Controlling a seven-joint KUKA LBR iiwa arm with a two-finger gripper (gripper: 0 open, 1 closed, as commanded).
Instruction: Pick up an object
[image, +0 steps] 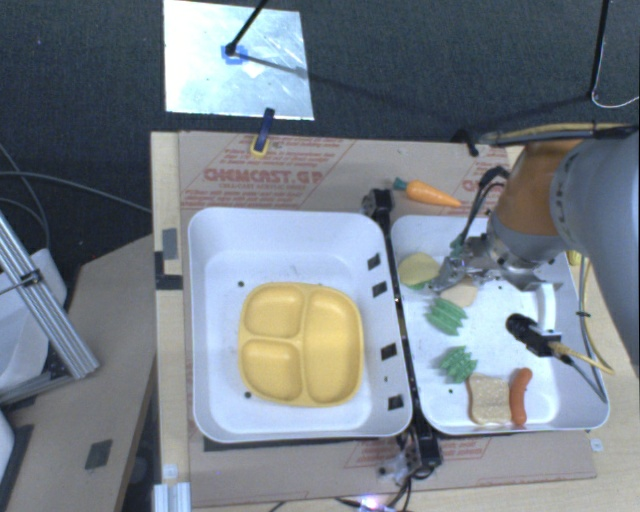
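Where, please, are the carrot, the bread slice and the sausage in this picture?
carrot (433, 194): camera view, middle of its orange body.
bread slice (488, 399): camera view, centre of its face.
sausage (518, 396): camera view, mid-length.

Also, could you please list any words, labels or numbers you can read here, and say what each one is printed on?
"CHEMCAST GP" in red on the brown board behind the left bin.
Red print on the board behind the right bin: cut off by the arm, unreadable.
Red print at the board's front edge: too small.

Yellow three-compartment plate (302, 342) centred in left white bin (215, 240). Cardboard sheet (300, 170) underneath both bins. At twelve o'clock, shiny foil square (240, 60); blue-and-yellow clip (263, 133) just below. At nine o'clock, aluminium frame rail (45, 315).
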